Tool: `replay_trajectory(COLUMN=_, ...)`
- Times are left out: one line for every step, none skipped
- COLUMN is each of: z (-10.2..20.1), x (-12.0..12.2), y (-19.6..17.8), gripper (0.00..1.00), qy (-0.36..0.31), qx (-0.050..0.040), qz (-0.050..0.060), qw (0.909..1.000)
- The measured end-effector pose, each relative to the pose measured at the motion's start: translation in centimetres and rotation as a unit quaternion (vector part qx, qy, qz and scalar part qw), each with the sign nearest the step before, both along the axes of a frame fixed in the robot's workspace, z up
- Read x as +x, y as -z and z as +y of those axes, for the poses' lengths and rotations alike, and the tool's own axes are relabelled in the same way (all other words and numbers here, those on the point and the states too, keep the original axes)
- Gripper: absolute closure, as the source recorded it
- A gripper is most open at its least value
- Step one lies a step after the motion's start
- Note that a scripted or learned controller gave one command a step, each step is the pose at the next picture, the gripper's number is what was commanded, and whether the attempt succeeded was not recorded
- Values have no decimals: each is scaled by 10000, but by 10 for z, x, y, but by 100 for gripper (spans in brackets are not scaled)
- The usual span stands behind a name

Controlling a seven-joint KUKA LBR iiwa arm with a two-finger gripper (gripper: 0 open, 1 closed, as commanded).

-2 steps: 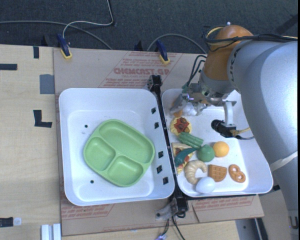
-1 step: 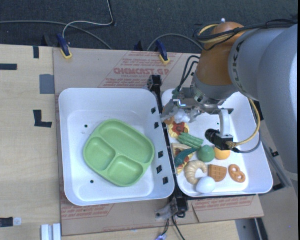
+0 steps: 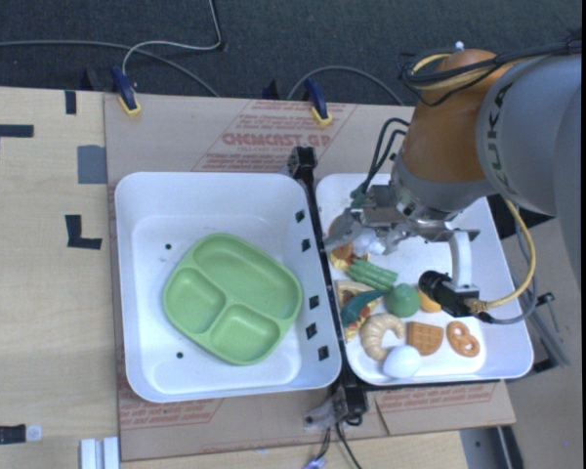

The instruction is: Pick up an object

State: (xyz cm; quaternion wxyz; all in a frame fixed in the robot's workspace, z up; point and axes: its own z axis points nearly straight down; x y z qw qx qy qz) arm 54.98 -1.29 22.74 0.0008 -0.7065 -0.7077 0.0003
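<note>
White egg at bin's front, pincer well behind

Two white bins sit side by side. The left bin holds a green divided plate. In the right bin lie toy foods: a croissant, a waffle, a pretzel, a white egg. The gripper (fingers indistinct) hangs low over that bin's far-left part.

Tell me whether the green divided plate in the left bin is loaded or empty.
Empty. The green three-compartment plastic plate lies flat in the left white bin, and all three compartments show bare green.
</note>
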Motion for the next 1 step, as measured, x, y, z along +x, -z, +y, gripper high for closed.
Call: replay_trajectory(z=34, x=4, y=22, gripper=100, qy=-1, qx=-4, qz=6, qw=10000)
